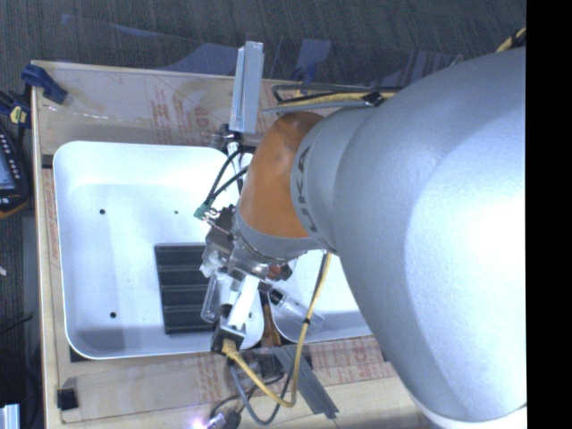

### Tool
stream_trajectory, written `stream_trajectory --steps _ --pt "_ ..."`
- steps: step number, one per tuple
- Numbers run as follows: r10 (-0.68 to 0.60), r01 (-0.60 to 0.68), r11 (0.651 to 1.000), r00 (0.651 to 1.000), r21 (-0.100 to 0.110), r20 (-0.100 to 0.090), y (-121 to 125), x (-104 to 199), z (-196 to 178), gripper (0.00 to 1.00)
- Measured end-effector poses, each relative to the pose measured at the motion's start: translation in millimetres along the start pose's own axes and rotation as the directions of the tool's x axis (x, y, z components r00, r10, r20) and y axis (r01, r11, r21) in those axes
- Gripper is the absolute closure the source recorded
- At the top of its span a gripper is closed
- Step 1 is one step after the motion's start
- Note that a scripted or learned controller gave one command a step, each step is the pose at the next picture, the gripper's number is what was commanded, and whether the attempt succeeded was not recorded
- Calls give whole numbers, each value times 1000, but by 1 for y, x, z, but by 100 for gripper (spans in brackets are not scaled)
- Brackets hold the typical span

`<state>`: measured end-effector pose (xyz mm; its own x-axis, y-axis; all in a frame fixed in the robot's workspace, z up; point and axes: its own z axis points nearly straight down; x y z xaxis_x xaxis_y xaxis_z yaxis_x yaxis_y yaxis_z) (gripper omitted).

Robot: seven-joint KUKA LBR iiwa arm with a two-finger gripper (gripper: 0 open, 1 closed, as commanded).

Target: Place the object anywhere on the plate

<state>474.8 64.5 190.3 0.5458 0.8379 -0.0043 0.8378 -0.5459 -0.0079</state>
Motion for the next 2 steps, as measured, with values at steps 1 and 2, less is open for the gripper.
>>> stream_trajectory --steps 1,2 --pt "-526 526 850 850 1 1 -15 23 1 100" --pt "-526 526 851 851 0 2 -15 23 0 0"
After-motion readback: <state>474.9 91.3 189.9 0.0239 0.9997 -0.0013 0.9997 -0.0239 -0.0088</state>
